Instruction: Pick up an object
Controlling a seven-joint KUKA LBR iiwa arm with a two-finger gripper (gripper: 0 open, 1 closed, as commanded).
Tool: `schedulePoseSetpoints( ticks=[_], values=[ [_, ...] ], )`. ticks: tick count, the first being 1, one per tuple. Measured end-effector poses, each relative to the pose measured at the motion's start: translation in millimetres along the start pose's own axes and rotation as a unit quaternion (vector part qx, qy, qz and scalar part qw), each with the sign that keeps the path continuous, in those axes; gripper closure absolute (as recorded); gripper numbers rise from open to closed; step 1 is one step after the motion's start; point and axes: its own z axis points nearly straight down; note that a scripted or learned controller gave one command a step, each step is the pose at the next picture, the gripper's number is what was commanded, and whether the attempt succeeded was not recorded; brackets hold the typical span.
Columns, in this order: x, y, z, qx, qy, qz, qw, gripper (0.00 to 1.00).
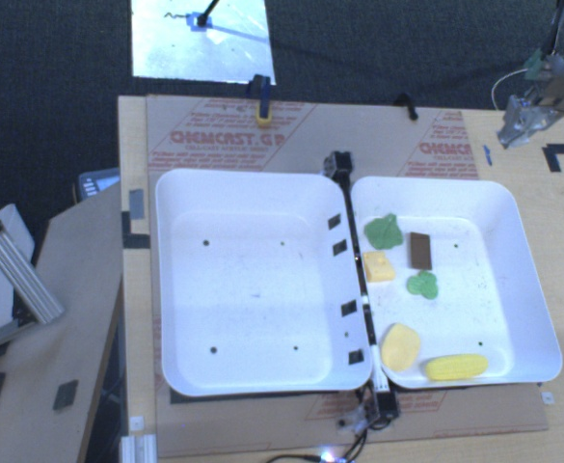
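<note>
The right bin holds several small items. A green leafy piece lies near its upper left, with a brown block just to its right. Below them sit a pale yellow cube and a smaller green piece. Toward the front edge lie a yellow rounded piece and a yellow corn cob. My gripper hangs at the upper right, beyond the right bin's far corner and well away from every item. Nothing sits between its fingers.
The left bin stands beside the right one, joined along a black-clipped divider. Both rest on a cardboard sheet. A shiny metal plate lies on the dark floor at the back. An aluminium rail leans at the left.
</note>
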Motion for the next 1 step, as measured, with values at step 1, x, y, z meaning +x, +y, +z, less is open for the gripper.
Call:
schedulePoseSetpoints(
  ticks=[1],
  values=[
    [-11.2,26.8,-163.1,-0.017,-0.006,0.002,0.9998,1.00]
  ],
)
